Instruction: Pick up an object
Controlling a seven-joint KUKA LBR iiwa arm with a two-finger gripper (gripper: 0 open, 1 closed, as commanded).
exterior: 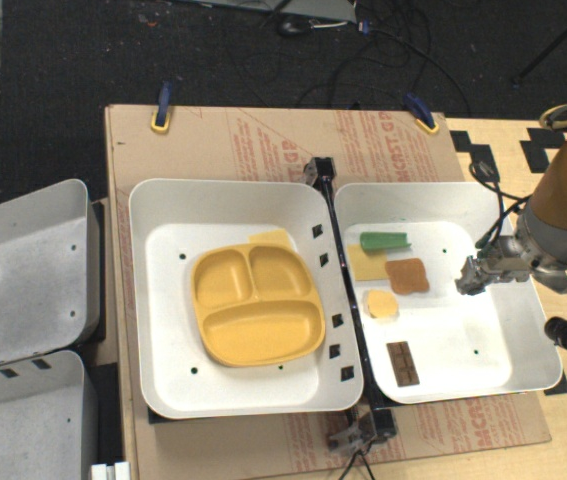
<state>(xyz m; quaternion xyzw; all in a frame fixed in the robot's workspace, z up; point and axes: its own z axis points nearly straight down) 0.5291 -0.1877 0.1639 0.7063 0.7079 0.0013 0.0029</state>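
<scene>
I see my tool [471, 274] hovering over the right shallow white bin [523, 368], near its right side; I cannot tell its opening, and nothing visibly sits in it. To its left lie a green rectangular block [384, 240], a brown square piece [408, 275], a pale yellow round disc [382, 306] and a dark brown bar [402, 363]. The brown square is nearest. The green block's long axis runs left to right, the dark bar's roughly top to bottom. The pieces look flat, so I judge a grasp could slip or nudge a neighbour.
</scene>
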